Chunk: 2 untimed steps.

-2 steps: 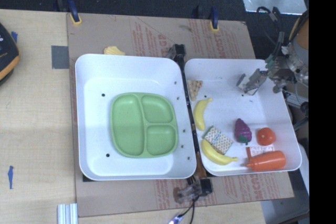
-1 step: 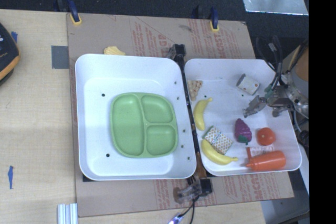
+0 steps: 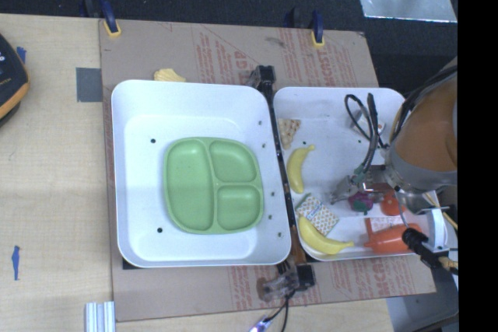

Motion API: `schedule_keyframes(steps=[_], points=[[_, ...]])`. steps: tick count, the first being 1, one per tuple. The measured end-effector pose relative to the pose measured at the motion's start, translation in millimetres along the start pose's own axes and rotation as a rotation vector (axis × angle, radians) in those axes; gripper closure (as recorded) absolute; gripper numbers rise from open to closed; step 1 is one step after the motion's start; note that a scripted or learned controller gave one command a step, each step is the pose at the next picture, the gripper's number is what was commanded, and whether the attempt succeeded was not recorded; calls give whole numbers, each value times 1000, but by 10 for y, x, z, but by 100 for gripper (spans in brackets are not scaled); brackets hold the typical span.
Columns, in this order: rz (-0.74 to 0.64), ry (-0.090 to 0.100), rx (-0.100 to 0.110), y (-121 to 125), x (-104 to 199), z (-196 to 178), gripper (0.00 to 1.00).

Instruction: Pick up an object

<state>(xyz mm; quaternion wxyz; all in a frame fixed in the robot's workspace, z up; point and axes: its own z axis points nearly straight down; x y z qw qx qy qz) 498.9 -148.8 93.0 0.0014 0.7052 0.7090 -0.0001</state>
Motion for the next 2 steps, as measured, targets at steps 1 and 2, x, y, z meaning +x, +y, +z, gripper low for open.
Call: schedule_keyframes(steps=[1,2], points=[[-3,1,6,-15,-5,-87,100],[0,3,4,287,1067,-991,100]])
